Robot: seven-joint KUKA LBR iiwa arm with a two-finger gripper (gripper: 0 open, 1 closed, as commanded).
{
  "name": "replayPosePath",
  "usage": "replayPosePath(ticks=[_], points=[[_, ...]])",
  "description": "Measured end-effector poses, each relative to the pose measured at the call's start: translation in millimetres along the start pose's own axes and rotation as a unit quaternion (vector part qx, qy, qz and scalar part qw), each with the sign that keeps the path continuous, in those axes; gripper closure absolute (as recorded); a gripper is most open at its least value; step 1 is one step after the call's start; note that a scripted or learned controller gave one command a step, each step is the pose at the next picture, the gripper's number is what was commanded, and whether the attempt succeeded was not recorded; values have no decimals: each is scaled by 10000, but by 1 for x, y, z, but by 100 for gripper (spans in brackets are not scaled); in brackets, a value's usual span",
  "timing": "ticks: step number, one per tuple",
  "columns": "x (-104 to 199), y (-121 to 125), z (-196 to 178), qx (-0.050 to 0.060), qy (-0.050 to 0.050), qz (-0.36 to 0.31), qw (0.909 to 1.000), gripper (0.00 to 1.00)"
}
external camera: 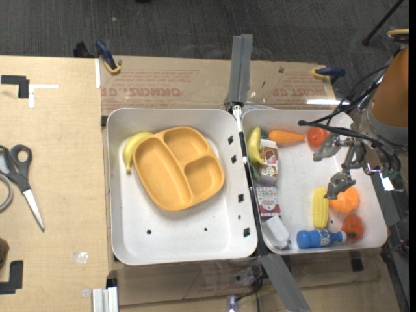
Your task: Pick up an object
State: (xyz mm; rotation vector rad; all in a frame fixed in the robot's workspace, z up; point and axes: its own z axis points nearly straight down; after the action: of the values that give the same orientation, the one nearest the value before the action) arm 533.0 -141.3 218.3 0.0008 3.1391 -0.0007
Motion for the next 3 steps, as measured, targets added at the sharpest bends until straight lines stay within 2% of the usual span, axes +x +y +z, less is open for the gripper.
replayPosePath(ticks=[1, 2, 3], points=[[-8, -48, 116, 27, -75, -328, 9994, 0], [35, -51, 118, 25, -80, -54, 10000, 0], [-77, -20, 123, 2, -31, -278, 9996, 0]])
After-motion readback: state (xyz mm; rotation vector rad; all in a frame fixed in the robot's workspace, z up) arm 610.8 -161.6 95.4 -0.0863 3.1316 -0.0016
